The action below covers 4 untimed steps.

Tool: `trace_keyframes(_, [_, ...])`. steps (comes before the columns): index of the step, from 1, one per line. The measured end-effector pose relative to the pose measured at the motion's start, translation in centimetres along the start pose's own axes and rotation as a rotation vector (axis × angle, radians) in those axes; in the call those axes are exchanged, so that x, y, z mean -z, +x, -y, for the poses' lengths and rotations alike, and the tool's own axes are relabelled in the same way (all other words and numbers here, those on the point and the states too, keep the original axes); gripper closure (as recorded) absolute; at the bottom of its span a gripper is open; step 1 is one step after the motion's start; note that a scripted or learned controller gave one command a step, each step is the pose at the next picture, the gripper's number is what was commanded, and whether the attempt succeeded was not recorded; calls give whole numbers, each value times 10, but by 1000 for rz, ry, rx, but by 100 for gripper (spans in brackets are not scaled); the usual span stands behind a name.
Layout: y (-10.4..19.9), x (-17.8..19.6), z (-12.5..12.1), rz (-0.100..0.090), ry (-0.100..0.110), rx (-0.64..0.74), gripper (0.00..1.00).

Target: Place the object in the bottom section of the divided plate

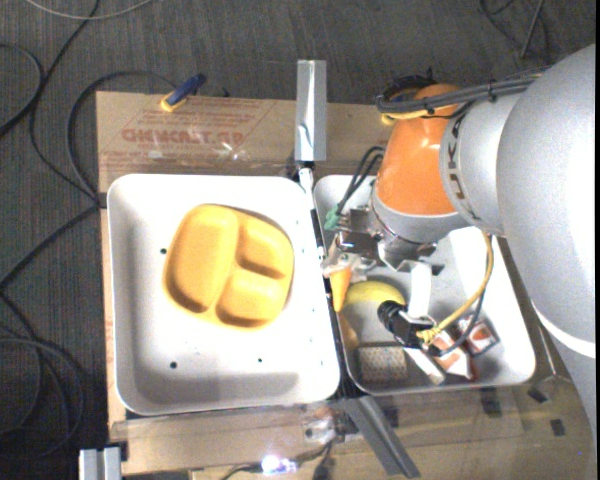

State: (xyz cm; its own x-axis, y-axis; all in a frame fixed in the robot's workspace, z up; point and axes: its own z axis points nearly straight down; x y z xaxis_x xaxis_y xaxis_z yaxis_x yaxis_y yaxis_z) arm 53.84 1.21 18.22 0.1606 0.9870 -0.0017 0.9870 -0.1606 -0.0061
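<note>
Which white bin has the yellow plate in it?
The left bin. The yellow divided plate lies in it, near its middle. The right bin holds a jumble of small objects instead, with the arm reaching over it.

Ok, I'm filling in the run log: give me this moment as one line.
arm: over right bin | gripper: low, near yellow object | divided plate: left bin, nothing on it | placement: not done
</note>
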Motion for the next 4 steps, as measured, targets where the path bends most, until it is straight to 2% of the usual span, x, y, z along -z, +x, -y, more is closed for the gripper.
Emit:
trace_keyframes(1, [60, 39, 2, 0, -2, 25, 100])
trace_keyframes(2, [137, 42, -15, 3, -2, -213, 100])
trace_keyframes(3, [174, 35, -39, 4, -3, -318, 100])
trace_keyframes(4, [174, 35, -40, 4, -4, -318, 0])
